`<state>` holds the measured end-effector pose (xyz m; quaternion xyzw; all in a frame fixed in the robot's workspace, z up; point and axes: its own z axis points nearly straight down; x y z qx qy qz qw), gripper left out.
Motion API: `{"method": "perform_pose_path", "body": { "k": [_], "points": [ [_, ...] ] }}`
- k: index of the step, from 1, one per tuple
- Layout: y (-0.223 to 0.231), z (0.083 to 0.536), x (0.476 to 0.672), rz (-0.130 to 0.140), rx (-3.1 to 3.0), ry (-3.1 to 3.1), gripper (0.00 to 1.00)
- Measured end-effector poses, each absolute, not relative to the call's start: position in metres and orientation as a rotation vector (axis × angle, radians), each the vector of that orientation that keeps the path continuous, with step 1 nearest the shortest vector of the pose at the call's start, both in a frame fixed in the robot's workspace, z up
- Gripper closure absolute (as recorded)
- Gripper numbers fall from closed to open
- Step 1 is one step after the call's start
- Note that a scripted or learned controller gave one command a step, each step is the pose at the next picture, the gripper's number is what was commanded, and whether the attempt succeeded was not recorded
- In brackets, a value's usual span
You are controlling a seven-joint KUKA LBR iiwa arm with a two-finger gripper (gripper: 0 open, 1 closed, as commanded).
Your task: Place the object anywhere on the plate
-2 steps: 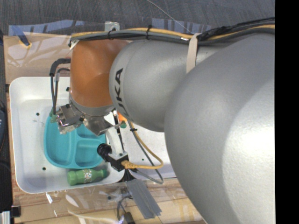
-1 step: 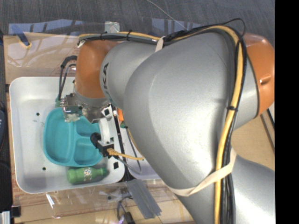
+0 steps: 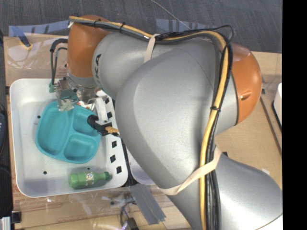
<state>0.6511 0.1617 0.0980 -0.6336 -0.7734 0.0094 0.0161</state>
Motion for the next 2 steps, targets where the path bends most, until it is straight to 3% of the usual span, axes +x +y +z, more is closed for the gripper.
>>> {"method": "perform_pose_path", "body": {
  "k": [1, 2],
  "points": [
    [0.146, 0.262, 0.659, -0.016, -2.000, -2.433, 1.00],
    [0.203, 0.161, 0.654, 0.011, -1.582, -2.705, 1.00]
  ]
}}
